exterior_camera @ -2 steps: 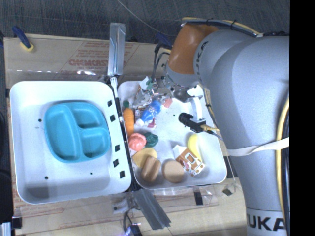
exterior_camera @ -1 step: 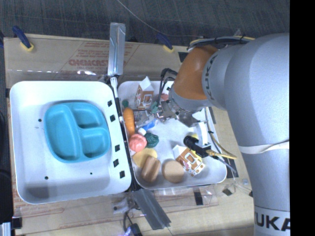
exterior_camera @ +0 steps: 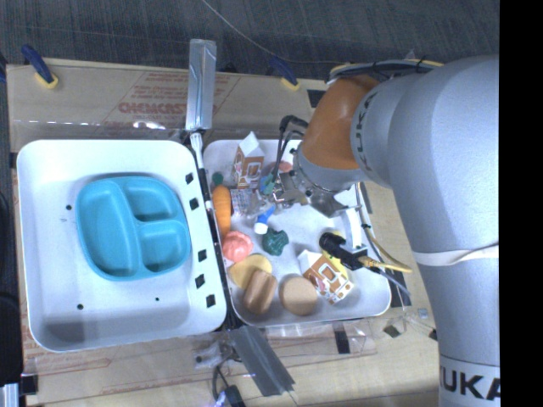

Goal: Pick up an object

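Reaching into the right bin (exterior_camera: 373, 299) beside the small carton (exterior_camera: 248, 164), the jaws, whose state I cannot tell, should settle squarely over 1 object.

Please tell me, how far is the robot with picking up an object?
Done: the arm has reached into the right bin. In hand: the hand sits low among the toys beside the small carton; no grasp is visible. Left: gripping and lifting something.
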Tool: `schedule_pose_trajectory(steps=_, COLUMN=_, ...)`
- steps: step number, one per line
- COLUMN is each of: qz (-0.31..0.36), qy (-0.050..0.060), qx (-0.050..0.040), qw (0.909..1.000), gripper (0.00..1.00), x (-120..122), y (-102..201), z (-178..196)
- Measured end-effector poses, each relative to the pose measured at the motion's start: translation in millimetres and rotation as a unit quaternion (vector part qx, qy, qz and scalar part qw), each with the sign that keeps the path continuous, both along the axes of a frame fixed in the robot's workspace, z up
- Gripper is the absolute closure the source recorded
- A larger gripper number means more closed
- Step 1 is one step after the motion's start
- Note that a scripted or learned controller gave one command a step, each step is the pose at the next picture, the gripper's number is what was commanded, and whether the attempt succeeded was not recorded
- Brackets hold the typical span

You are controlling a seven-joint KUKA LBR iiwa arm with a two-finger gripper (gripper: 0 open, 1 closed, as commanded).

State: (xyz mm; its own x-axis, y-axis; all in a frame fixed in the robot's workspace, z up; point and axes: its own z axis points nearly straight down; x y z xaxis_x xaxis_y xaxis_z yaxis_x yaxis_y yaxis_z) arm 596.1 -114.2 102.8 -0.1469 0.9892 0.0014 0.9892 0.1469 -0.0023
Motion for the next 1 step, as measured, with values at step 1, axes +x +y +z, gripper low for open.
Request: schedule_pose_trajectory(steps=1, qz=-0.036, qy=-0.001, qx=0.0001, qw=0.9994, gripper=1.00, x=50.9, y=64.8, z=89.7)
